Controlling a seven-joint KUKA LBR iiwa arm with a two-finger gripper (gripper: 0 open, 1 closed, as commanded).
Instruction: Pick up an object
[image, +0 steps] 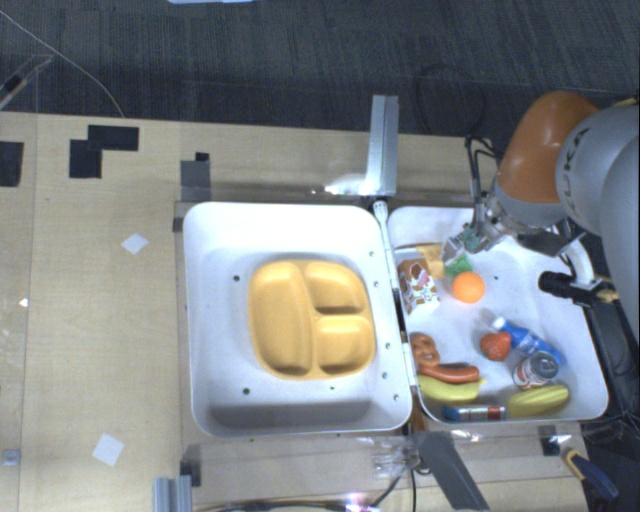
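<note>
You've got nothing lifted yet: the gripper (468, 243) is low over the far end of the right bin (592, 385), and whether it's apart or together I cannot tell. The orange ball (467, 288) sits just at its six o'clock, a green piece (456, 266) closer, so the pick itself is left

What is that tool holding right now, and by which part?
It cannot be told: the tool sits low in the right bin, near the orange ball, with nothing clearly gripped.
</note>
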